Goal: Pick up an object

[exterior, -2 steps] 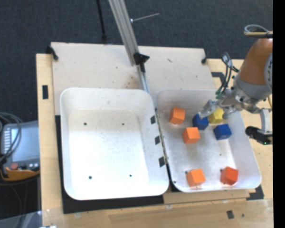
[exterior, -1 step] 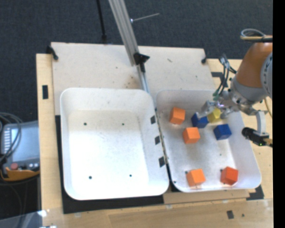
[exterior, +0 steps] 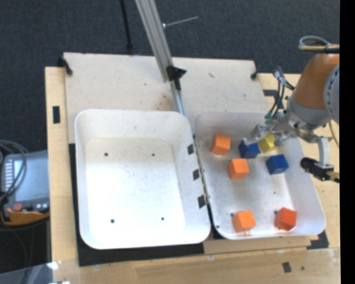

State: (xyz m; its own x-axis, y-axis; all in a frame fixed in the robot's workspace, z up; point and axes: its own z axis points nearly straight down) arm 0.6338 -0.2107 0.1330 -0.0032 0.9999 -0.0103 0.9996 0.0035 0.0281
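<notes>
The right bin (exterior: 216,123) holds several small cubes. An orange cube (exterior: 221,144) lies near its back left, another orange cube (exterior: 238,168) in the middle and a third (exterior: 244,220) at the front. A red-orange cube (exterior: 286,218) sits at the front right. A blue cube (exterior: 248,149) touches a yellow cube (exterior: 267,142), and a second blue cube (exterior: 277,164) lies just right of them. My gripper (exterior: 271,132) hangs low over the yellow cube at the bin's back right, with the arm's orange band (exterior: 315,87) above it. The wrist hides how the fingers stand.
The left bin (exterior: 83,123) stands beside the right one. A slanted aluminium mast (exterior: 157,37) rises behind the bins. A pendant and cables (exterior: 18,182) lie off the bench at the left. A black bracket (exterior: 318,169) juts over the right bin's rim.
</notes>
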